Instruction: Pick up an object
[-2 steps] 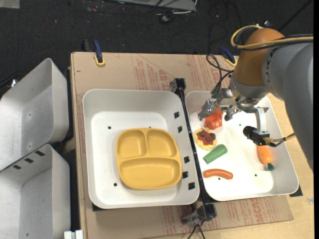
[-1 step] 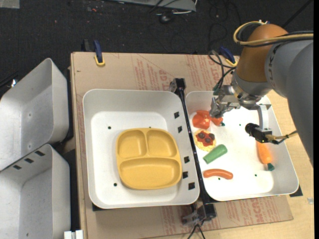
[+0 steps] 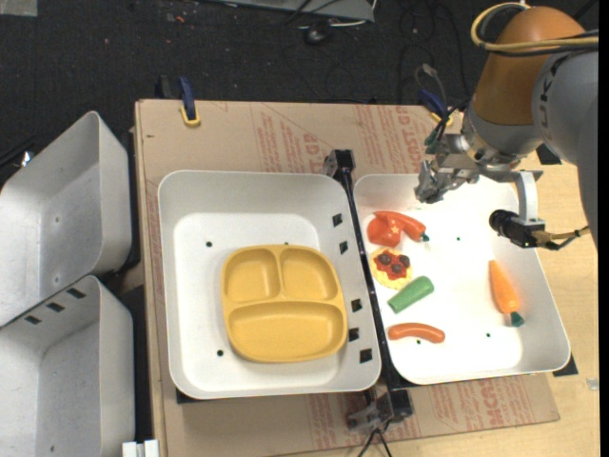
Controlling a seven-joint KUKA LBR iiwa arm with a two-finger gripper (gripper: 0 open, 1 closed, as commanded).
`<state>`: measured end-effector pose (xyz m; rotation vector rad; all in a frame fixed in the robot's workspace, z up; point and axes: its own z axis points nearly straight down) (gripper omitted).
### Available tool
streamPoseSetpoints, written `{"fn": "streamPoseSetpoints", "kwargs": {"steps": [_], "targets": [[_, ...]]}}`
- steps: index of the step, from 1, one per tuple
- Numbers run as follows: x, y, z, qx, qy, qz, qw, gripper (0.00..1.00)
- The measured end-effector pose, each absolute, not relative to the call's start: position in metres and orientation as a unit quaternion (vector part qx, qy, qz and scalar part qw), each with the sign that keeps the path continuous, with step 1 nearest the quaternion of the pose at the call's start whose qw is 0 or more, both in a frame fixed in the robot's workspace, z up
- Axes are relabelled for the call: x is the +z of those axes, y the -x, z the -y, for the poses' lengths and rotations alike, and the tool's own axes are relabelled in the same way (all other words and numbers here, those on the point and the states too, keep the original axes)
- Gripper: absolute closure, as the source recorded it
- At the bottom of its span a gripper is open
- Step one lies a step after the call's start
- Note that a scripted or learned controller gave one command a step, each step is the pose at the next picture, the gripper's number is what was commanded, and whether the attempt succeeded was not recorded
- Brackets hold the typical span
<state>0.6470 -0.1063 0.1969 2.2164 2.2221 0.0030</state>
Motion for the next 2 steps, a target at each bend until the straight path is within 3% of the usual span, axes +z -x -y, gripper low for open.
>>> {"fn": "streamPoseSetpoints", "kwargs": {"steps": [1,2], "targets": [[0.224,-0.648,0.106,0.0010,-0.706,-0.708,0.002,1.00],[0.217,-0.637,0.053,-0.0008,-0.706,-0.708,-0.001,1.00]]}}
